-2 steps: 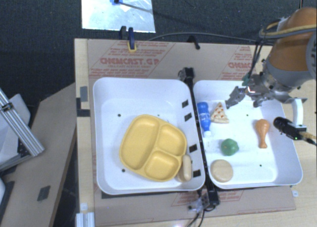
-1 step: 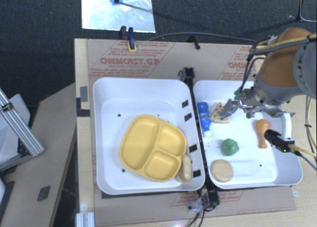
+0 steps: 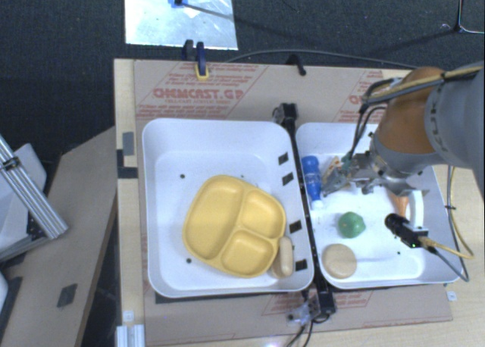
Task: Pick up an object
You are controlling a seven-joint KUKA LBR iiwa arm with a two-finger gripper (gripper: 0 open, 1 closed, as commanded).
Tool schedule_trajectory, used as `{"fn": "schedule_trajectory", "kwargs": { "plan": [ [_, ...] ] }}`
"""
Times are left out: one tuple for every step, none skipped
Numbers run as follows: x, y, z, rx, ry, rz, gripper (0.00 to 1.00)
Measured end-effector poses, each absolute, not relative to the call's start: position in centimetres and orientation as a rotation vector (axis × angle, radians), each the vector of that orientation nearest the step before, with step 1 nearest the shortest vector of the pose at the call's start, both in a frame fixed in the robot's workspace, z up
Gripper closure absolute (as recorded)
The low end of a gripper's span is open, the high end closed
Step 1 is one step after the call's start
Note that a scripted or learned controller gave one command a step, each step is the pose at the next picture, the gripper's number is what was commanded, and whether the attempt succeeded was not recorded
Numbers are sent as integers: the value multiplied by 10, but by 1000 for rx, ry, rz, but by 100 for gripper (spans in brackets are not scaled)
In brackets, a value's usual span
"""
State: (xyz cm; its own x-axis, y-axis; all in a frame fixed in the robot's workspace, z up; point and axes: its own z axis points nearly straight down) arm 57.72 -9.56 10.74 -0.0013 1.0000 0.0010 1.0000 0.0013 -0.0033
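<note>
Hovering low in the right bin, the hand hides its finger state.

a dark carpet covers the floor around the bench. on it, beyond the bench's far edge, lies a shiny silver sheet with a bit of blue tape and a thin black rod slanting across it. the bench top is a brown board printed with red letters. a yellow clamp grips its far edge. at the left stands a lower tan table, with a ribbed metal rail lying slantwise across it.
</note>
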Motion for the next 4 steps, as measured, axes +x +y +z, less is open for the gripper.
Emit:
{"fn": "schedule_trajectory", "kwargs": {
  "plan": [
    [579,-97,121,-2221,-2224,-2,100],
    [586,-103,183,-2223,-2229,-7,100],
    [588,-103,226,-2221,-2230,-6,100],
    [577,-61,231,-2213,-2231,-5,100]
  ]
}}
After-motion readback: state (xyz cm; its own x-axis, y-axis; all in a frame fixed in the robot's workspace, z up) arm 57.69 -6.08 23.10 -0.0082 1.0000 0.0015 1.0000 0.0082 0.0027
